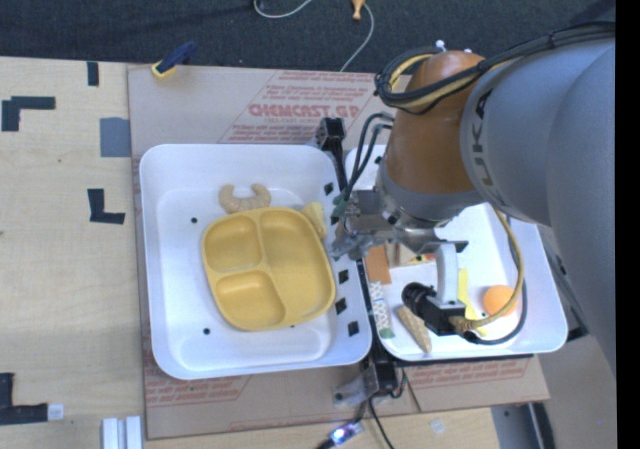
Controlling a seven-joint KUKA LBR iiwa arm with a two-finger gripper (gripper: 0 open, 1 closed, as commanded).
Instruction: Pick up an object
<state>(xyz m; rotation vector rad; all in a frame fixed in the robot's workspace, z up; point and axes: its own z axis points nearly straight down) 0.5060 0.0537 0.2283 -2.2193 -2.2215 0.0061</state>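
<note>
My gripper (385,249) hung over the right bin (535,332), grip state can't tell, w/ smooth orange ball (495,299) just right of it & glossy yellow 3-section plastic tray (266,268) in left bin (165,237).

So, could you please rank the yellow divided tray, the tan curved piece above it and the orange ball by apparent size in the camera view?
1. Yellow divided tray, by far the largest.
2. Tan curved piece.
3. Orange ball, smallest as seen, though cables partly cover it, so its place below the tan piece is unsure.
</note>
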